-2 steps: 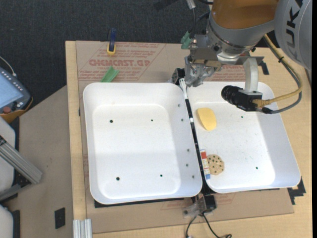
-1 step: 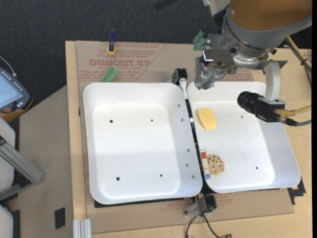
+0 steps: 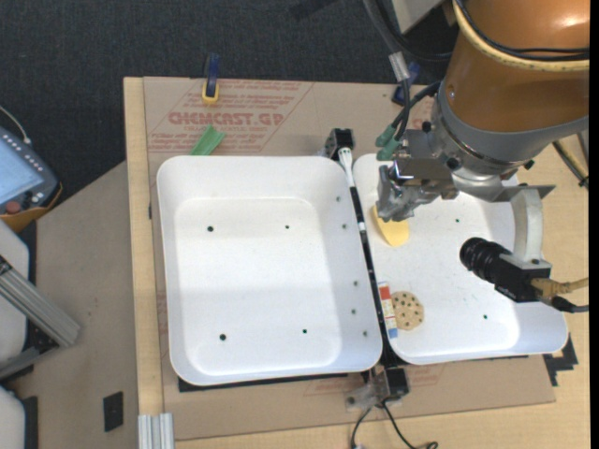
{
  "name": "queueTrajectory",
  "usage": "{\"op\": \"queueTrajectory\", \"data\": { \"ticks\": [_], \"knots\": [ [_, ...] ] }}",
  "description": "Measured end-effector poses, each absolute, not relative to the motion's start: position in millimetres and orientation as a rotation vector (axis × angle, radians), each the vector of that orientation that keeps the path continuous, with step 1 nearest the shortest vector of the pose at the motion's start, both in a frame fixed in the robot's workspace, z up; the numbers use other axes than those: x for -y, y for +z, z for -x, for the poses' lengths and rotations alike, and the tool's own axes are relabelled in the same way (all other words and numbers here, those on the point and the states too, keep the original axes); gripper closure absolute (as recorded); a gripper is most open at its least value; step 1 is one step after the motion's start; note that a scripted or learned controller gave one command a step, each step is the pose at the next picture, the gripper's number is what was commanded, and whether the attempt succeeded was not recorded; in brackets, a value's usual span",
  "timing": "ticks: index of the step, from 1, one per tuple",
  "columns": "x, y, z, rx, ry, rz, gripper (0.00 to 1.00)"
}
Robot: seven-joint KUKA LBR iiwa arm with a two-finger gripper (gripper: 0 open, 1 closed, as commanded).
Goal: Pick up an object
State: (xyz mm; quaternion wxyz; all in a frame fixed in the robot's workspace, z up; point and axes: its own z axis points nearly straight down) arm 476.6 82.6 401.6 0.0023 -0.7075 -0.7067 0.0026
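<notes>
Gripper low over a yellow piece in the right bin

The gripper [image 3: 398,209] hangs right above the pale yellow piece [image 3: 394,232], seemingly lined up to take it; whether it is clenched or released, I cannot tell. The piece looks small, flat and rounded. A speckled brown disc [image 3: 406,311] lies well below the gripper, near the bin's [image 3: 487,340] left wall.

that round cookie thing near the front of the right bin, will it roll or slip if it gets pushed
The cookie lies flat, so it would probably slide, not roll. The right bin looks smooth, so it may skid easily. It looks thin, likely hard for the pincer to grip from above.
</notes>
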Motion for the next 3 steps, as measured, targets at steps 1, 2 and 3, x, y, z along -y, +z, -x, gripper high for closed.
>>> {"op": "queueTrajectory", "data": {
  "ticks": [1,2,3],
  "knots": [
    [-138.4,393.8,-478.6,2.226,0.005,2.213,1.00],
    [-136.5,402.3,-479.4,2.223,-0.003,2.222,1.00],
    [-136.4,402.0,-479.4,2.222,-0.002,2.222,0.00]
  ]
}}
